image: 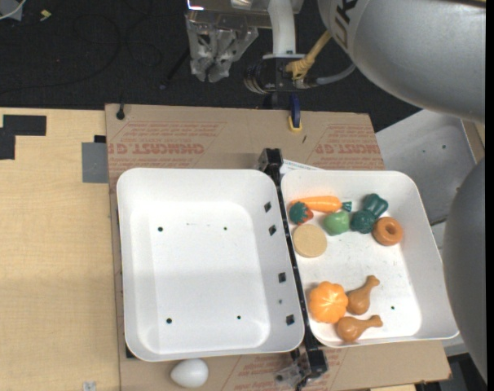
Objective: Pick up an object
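Looking down from my feed, I see two shallow white bins sitting side by side on the surface (43, 243), over a sheet of brown cardboard (198, 141). My left bin (141, 300) shows just its bare white floor with a few small dark dots. My right bin (422, 300) carries all the toy food. Along its far side lie a carrot (322, 204), a small red-and-orange piece (300, 213) just beside the carrot's left end, a green apple (337, 222), a dark green piece (368, 213) touching the apple's right side, and a brown doughnut (387, 231). A tan round disc (310, 240) lies below the red piece. Nearer to me sit an orange pumpkin (327, 301) and two drumsticks, one (362, 294) touching the pumpkin's right side and the other (358, 327) just below it.

A white egg (189, 372) lies outside the bins, on the cardboard by the near edge of the left bin.

My pincer (216, 55) hangs high at the far end, above the dark floor beyond the cardboard, well apart from every toy. I cannot tell how it stands from this feed; nothing is visibly in it. The grey arm (410, 31) crosses the top right corner.
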{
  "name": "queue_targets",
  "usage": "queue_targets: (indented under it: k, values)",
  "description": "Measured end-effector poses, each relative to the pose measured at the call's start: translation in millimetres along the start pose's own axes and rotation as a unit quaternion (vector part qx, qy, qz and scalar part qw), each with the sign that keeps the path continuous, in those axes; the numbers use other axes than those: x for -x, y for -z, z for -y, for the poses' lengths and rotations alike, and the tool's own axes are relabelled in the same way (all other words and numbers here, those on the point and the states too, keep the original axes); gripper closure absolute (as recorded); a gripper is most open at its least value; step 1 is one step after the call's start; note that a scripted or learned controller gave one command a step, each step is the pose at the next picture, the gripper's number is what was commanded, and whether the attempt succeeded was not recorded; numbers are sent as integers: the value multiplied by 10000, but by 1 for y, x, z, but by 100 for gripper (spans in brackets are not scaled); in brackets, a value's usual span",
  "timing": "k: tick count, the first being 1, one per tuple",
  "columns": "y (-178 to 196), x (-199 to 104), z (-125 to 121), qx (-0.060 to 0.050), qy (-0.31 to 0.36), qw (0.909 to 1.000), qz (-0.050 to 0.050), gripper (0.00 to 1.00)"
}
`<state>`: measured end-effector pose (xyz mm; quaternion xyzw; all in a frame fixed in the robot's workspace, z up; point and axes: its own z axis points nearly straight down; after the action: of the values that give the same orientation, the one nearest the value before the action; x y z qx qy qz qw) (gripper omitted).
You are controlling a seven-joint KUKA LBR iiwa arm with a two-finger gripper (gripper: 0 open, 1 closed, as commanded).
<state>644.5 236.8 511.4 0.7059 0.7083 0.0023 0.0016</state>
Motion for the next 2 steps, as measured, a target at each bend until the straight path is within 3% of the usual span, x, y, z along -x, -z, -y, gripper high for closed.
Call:
queue_targets:
  k: [2]
  values:
    - [9, -4, 0, -115, 72, 9999, 36, 100]
